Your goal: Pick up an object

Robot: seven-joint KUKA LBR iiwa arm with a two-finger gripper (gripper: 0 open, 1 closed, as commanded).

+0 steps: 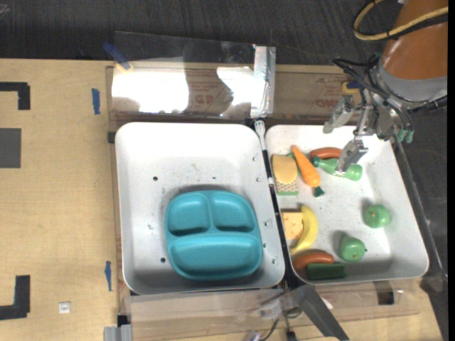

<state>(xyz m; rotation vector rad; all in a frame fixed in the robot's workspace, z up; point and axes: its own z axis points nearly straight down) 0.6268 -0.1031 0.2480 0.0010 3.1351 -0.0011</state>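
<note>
Two round glossy green apples (376,215)

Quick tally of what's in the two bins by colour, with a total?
Teal: 1, the divided tray in the left bin.
Green: 2, round fruits and.
Orange: 1, the carrot.
Yellow: 1, the banana.
Other small toy foods sit too clustered to sort.
Total counted: 5.

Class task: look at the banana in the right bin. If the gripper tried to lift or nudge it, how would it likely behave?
The banana looks like a smooth moulded toy, so probably stiff, light and somewhat slippery. Its curved shape suggests it may pivot or swing when nudged rather than slide straight. It lies close against a yellow wedge and near the bin wall, so finger access may be tight.
</note>
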